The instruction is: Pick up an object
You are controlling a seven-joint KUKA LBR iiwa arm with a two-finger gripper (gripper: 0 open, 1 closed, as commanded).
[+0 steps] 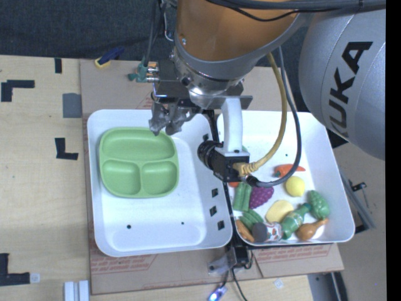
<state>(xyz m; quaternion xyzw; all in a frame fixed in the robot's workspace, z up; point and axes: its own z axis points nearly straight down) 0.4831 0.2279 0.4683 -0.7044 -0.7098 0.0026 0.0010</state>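
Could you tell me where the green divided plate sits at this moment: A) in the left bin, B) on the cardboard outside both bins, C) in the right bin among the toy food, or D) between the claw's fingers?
A: the green divided plate lies flat on the floor of the left bin, with the claw above its upper right edge.

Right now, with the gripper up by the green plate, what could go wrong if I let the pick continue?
1. The gripper hovers at the top edge of the green divided plate in the left bin; closing there may just clip or tip the flat plate.
2. The toy foods, the easier picks, sit piled in the right bin, away from the gripper.
3. The black cable hangs over the right bin and could snag.
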